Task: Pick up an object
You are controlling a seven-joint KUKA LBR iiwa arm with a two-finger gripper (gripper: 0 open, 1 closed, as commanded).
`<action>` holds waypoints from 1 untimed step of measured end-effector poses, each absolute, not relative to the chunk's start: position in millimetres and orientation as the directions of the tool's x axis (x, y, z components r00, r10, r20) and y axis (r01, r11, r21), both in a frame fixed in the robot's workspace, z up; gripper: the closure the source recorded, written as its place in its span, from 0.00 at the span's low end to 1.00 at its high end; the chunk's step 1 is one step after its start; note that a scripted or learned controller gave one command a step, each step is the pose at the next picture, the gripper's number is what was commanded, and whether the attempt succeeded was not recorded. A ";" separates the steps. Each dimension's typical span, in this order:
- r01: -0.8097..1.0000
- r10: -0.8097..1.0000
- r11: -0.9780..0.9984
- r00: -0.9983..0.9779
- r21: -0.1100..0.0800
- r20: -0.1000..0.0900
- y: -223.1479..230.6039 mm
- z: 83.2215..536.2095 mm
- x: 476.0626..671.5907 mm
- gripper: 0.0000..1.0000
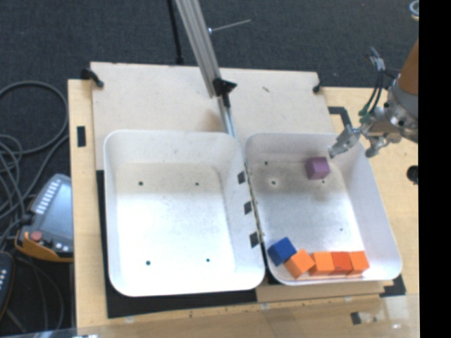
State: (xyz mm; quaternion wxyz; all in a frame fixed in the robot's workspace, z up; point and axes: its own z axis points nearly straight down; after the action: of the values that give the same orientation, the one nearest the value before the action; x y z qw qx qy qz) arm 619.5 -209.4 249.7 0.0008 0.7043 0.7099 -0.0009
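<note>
A purple cube (317, 167) lies in the right bin (373, 210), near its far side. My gripper (356, 146) hovers over the bin's far right corner, just right of and above the purple cube, open with nothing between its fingers. A blue cube (282, 250) sits at the near left of the same bin. Beside it, several orange cubes (331, 262) form a row along the near wall.
The left bin (120, 210) stands alongside, sharing the middle divider. A slanted aluminium mast (204, 48) rises from behind the bins. Cables and a hand-held pendant (49, 217) lie on the floor to the left of the bench.
</note>
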 end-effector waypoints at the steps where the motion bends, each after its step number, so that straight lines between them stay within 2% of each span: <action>1: 1.000 1.000 0.005 -0.005 -0.004 -0.001 -214.9 132.0 665.9 0.00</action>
State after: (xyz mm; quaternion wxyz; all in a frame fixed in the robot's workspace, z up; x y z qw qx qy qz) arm 665.9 -214.9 132.0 -0.0011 0.7055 0.7087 -0.0015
